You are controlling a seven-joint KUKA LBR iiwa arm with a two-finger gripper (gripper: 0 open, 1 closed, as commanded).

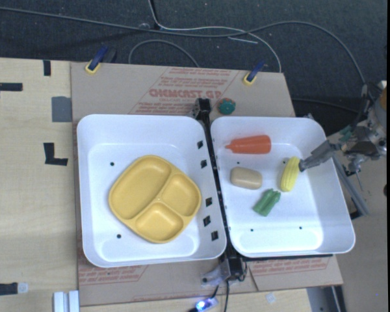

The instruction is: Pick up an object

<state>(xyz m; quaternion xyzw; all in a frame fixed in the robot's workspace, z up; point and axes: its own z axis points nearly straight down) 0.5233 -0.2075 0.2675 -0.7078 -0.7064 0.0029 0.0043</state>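
Corn lies in your right bin, long axis running near to far, its far end just beside the gripper. You cannot tell how the jaws stand. Carrot points left-right at the far side.

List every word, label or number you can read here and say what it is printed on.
"CHEMCAST GP": red print on the brown cardboard sheet under the bins, readable above the left bin.
Smaller red lines around it, and more red print along the cardboard's front edge: too small and blurred to read.
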